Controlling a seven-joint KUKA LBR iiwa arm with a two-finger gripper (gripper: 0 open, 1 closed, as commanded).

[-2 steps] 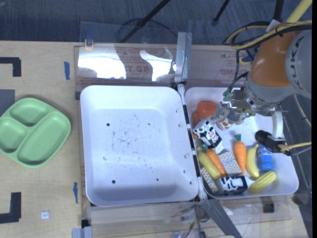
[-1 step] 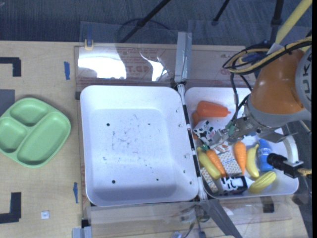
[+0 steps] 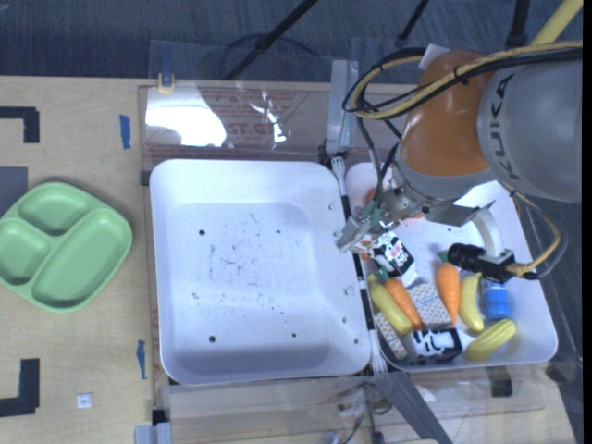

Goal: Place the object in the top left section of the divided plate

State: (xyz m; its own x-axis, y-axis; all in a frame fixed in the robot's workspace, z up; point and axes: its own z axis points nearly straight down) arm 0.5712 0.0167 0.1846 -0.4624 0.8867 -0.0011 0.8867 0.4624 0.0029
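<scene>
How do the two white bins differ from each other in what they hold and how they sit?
The left bin shows a bare, scuffed floor; the right bin holds toy carrots, bananas and other items. The gripper sits over the right bin's edge, not the left bin. Both are shallow and white.

you see the grey arm (image 3: pixel 527 118) with its orange band reaching in from the right, its two-finger gripper (image 3: pixel 363 229) low over the left edge of the right white bin (image 3: pixel 541 340). that bin holds orange toy carrots (image 3: pixel 404 302), yellow toy bananas (image 3: pixel 490 338), a blue block (image 3: pixel 497 302) and a black-and-white toy (image 3: pixel 392 252) just beside the gripper. the left white bin (image 3: pixel 250 257) sits alongside. a pale green divided plate (image 3: pixel 60 246) rests near the bench's left edge.
</scene>
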